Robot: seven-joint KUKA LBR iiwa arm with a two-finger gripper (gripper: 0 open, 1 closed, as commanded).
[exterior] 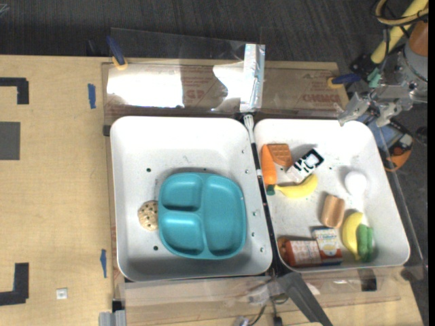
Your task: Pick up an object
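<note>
Gripper (359, 107) hangs at the right bin's (391, 202) far rim; whether its fingers are parted cannot be told. Below and left of it lies the banana (299, 188), long axis across the bin, tips curling up toward the black-and-white packet (307, 161). Orange block (276, 157) sits further left.

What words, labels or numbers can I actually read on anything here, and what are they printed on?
None reads clearly.
Cardboard panel behind the bins: reddish print, too blurred to read.
Black card in the right bin: white marks, illegible.
Small carton: label too small.
Red bottle: label too blurred.
</note>
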